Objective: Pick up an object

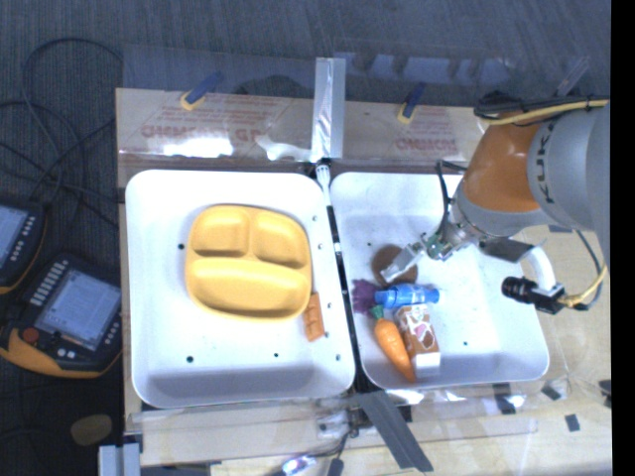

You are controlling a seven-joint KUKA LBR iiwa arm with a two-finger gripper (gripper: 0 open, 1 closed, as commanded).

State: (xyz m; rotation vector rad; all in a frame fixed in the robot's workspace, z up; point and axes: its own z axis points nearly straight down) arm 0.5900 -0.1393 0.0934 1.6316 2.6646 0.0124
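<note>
In the right bin several small objects lie in a cluster: a brown rounded piece, a blue bottle, a purple item, an orange carrot and a red-and-white carton. My gripper reaches down from the orange-banded wrist and sits at the brown piece's right edge, just above the blue bottle. Nothing is seen lifted off the bin floor.
The left bin holds a large yellow divided plate and a small orange piece by the divider wall. A black cable fitting hangs off the arm over the right bin's right side.
</note>
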